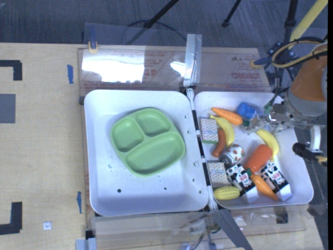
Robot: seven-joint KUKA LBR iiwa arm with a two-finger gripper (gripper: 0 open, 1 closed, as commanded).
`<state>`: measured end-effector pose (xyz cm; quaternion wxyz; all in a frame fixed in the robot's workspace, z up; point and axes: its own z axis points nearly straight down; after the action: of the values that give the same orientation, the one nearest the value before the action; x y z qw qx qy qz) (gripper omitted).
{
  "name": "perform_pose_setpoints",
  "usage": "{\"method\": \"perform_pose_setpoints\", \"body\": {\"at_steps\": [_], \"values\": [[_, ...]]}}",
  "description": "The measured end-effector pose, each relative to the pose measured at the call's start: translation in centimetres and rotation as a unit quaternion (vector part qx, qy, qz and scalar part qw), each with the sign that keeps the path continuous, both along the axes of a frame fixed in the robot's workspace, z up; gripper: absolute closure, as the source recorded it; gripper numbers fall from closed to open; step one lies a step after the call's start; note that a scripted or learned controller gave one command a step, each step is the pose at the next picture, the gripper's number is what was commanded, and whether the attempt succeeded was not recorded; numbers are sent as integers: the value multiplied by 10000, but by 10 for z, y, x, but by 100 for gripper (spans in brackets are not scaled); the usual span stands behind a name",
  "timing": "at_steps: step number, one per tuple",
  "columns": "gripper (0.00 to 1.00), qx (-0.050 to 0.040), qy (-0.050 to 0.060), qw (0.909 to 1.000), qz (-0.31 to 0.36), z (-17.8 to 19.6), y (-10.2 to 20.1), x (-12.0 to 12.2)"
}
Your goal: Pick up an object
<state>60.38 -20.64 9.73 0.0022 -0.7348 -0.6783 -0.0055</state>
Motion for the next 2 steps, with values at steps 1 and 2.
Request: {"method": "perform_pose_setpoints", "body": {"at_steps": [1, 2], "values": [[100, -44, 3, 10000, -11, 9, -4, -1], [100, -56, 26, 9984, -564, 114, 28, -6]]}}
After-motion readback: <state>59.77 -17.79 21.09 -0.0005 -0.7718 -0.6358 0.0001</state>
